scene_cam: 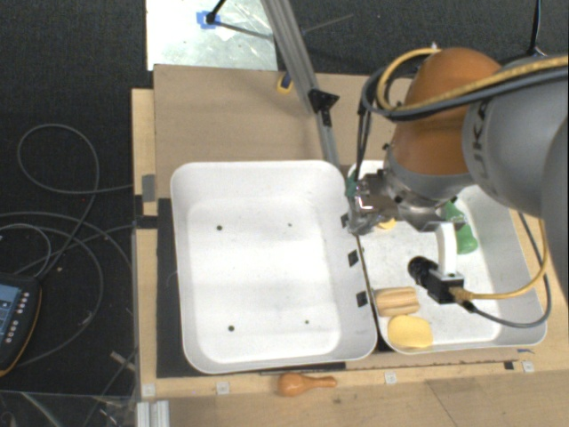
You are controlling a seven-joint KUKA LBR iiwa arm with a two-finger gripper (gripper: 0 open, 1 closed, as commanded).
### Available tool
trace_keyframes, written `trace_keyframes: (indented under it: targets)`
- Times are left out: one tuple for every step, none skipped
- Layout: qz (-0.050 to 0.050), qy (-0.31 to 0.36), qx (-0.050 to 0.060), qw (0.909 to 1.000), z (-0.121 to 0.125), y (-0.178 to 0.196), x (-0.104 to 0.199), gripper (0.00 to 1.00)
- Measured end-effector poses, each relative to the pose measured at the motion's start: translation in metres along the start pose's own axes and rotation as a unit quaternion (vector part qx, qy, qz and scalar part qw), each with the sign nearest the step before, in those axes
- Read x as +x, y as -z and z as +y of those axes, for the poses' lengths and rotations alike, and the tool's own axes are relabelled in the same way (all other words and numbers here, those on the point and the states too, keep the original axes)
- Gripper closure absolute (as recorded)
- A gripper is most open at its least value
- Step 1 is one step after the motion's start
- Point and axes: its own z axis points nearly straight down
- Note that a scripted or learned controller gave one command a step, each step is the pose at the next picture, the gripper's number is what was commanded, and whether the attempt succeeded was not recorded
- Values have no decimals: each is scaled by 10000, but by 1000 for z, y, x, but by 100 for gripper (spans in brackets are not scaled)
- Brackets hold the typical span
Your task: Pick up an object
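Note:
My gripper (363, 205) hangs low over the far left corner of the right bin (498, 327), close to the wall between the two bins. A small yellow piece (388, 225) peeks out just beside it, partly hidden by the wrist. A green object (465, 236) lies to the right, half covered by the arm. Near the bin's front left corner a tan cylinder (396, 302) rests next to a yellow lump (410, 332). I see nothing clearly held.
The left bin (258, 265) lies beside the right one. An orange-brown pear-shaped object (307, 382) lies on the bench edge in front of the bins. A grey pole (298, 56) slants in from the back.

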Motion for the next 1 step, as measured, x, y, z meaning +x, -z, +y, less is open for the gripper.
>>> trace_keyframes:
  targets:
    - [2, 3, -11, 10000, 3, 4, 51, 100]
